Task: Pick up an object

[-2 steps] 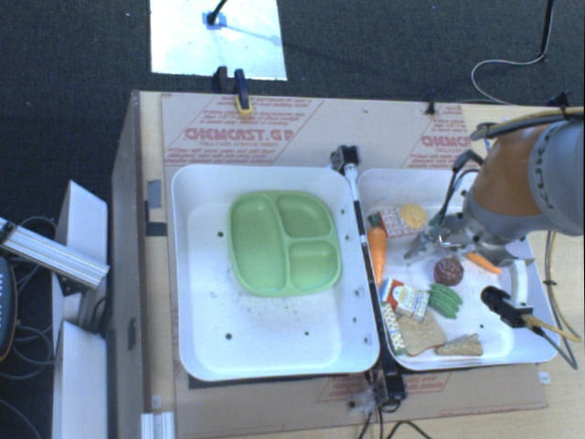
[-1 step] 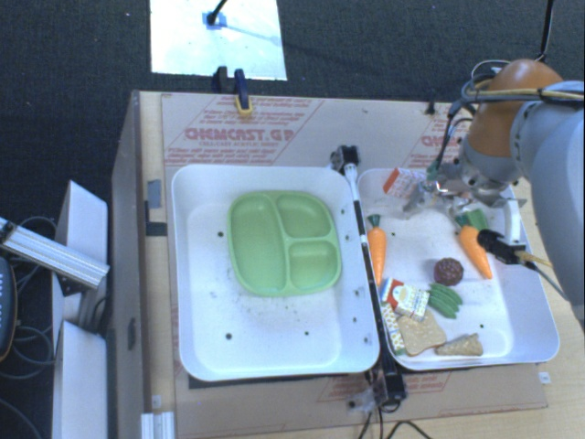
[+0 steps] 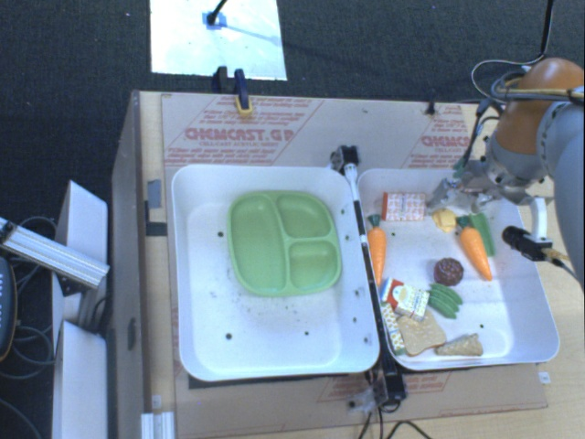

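"CHEMCAST GP" on bench sheet [image 3: 239,135]

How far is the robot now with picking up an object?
Nothing looks lifted yet: the toys lie in the right bin and the green plate sits in the left bin. The gripper is low at the right bin's back, beside the yellow piece and a carrot. Grasping and raising one object remain.

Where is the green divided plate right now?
The green divided plate lies in the left bin, toward its upper right, beside the divider from the right bin's carrot.
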Robot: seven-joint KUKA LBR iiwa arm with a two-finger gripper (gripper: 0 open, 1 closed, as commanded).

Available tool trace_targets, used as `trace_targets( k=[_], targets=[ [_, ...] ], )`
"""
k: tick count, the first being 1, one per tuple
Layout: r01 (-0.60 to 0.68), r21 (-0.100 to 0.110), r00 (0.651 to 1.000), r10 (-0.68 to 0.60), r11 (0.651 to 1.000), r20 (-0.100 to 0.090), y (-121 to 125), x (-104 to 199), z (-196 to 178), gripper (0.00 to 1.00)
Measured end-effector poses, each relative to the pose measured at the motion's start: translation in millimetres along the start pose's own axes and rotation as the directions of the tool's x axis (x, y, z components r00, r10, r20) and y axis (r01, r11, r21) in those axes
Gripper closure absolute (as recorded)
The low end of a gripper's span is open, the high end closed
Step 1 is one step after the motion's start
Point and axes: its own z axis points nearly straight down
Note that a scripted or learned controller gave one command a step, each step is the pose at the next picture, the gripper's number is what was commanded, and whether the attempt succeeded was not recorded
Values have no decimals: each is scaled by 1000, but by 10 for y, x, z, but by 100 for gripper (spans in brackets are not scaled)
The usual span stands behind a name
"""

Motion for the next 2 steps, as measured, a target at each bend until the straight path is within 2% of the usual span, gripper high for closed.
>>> trace_targets(
  k=[1,2],
  targets=[
    [4,-4,1000,-4,1000,2,15,5,-116,100],
    [5,-4,1000,-5,1000,2,14,6,-114,0]
  ],
)
